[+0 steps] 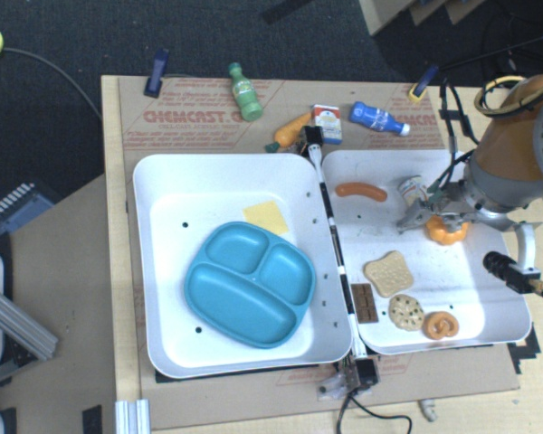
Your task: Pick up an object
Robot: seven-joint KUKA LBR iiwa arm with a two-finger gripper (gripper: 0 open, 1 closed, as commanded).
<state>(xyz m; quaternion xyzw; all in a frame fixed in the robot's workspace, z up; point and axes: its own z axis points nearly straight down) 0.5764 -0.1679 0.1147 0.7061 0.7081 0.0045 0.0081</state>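
Note:
My gripper (437,215) hangs low in the right bin (489,328), near its upper right part. An orange fruit (447,232) lies directly under and slightly in front of it, partly covered by the gripper. A small silver can (411,188) lies just to the gripper's upper left. Also in this bin are a sausage (361,191), a slice of toast (388,273), a round cracker (405,311), a small doughnut (441,325) and a brown chocolate bar (364,302).
The left bin (163,188) holds a blue divided plate (250,283) and a yellow cheese slice (267,216). Behind the bins lie a green bottle (246,93), a carrot (292,131), a small carton (327,123) and a blue bottle (378,118).

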